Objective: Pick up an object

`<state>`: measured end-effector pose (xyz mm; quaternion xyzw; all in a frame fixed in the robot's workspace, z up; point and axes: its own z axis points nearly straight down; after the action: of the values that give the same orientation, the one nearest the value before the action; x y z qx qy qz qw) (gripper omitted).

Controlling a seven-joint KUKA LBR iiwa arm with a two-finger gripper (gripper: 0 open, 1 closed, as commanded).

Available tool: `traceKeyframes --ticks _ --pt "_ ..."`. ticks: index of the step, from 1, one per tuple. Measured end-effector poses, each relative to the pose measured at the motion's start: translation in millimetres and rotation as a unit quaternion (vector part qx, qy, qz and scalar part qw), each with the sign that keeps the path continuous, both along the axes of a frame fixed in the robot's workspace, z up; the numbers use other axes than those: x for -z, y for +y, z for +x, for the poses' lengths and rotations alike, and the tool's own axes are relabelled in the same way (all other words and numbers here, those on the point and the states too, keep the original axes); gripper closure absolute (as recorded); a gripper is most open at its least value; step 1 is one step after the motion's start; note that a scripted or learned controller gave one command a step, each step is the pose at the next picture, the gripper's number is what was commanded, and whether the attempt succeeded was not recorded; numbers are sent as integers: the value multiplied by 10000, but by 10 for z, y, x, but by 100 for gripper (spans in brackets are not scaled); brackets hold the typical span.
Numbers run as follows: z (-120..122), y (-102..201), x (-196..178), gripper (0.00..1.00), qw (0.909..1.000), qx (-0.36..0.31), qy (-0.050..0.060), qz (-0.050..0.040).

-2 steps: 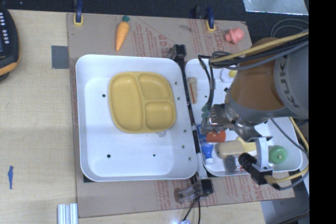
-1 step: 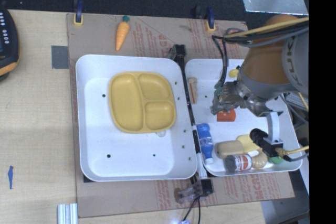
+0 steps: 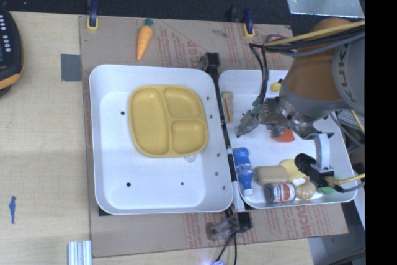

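Arm w/ orange band (image 3: 316, 74) is reaching over the right bin (image 3: 347, 152); gripper (image 3: 247, 125) is hovering w/ fingers apart, nothing btwn them. Blue bottle (image 3: 242, 166) is lying just below, near bin's left wall.

the grey arm (image 3: 335, 80) reaches in from the right, its orange band facing the camera. the gripper (image 3: 243, 127) points left and slightly down, its dark fingers (image 3: 248, 123) spread a little at the tips, nothing visible between them.
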<state>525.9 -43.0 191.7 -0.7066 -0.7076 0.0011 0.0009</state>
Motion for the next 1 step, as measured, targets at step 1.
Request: traceKeyframes --ticks 1 --pt "1175 -327 -12 0 10000 -27 -48 -16"
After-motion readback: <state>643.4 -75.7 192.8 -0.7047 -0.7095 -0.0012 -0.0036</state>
